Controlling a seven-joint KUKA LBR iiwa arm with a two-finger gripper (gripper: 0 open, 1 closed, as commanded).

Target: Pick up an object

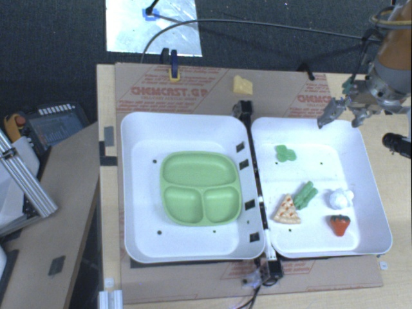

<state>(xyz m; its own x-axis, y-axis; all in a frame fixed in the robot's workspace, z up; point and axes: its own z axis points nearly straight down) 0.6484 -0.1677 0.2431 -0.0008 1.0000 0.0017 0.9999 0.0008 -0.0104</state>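
Two white bins sit side by side on the surface (77,172). With fingers spread and nothing between them, the tool (341,112) hovers over the right bin's (367,172) rim at one o'clock. In that bin: a green leaf (284,153) at eleven, green beans (305,194) at centre, a pizza slice (287,210) at seven, a white piece (338,198) and a strawberry (339,224) at five. The left bin (138,147) holds a green tray (198,187).

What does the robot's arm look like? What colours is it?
The arm is chunky, round and grey, with an orange band near the top of the part you can see. Below that sits a silvery metal wrist. The gripper at its end is grey metal too, with thin pointed tips. A thin dark cable runs beside the arm.
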